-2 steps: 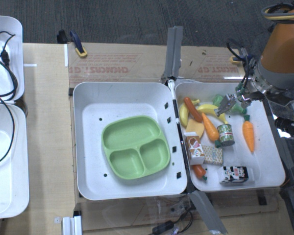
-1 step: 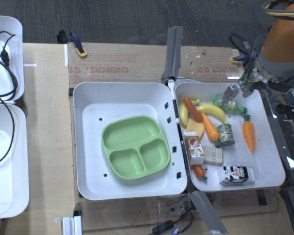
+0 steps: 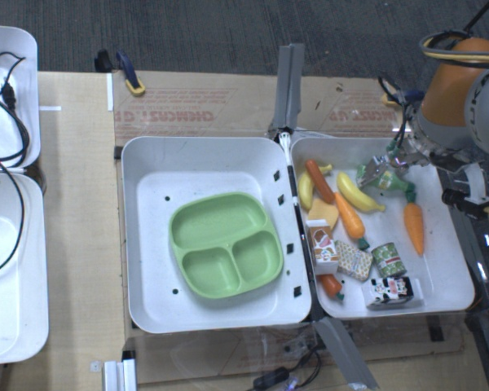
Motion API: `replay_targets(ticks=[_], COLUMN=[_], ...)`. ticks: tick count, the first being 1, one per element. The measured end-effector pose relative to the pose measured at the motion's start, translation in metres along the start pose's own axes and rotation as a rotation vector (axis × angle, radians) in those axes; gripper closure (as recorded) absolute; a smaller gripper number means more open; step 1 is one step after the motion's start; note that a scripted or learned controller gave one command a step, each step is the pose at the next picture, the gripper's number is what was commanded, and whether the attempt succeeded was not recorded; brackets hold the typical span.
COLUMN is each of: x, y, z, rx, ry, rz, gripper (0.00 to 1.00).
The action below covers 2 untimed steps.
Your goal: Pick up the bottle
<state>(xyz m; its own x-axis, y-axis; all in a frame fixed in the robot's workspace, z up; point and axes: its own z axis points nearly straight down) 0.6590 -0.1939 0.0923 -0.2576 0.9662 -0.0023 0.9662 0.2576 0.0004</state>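
Bottle [image 3: 389, 178], green and lying on its side, rests near the back edge of the right bin [image 3: 460, 293], just right of a banana [image 3: 359, 192]; the gripper [image 3: 383, 168] sits directly over its left end, low and touching or nearly so, but whether its fingers are spread or closed on the bottle cannot be told from this angle; the grey arm [image 3: 464, 96] with its orange band comes in over the bin's back right corner. Beside the bottle, toward the right edge, lies a carrot [image 3: 414, 227]; a second carrot [image 3: 350, 215] lies in the middle of the bin, and a red sausage [image 3: 319, 181] lies nearer the left edge; a small green can [image 3: 388, 258] and a black-and-white carton [image 3: 389, 290] sit near the front edge. In the left bin [image 3: 143, 243] a green divided plate [image 3: 226, 243] lies flat at the centre, well apart from the arm.
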Motion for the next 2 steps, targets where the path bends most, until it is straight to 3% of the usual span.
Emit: replay_targets(ticks=[1, 2], x=[0.0, 0.038], y=[-0.001, 0.011], z=[-0.009, -0.135], rx=[0.003, -0.002], ry=[0.0, 0.0], rz=[-0.002, -0.05], gripper=[1.0, 1.0])
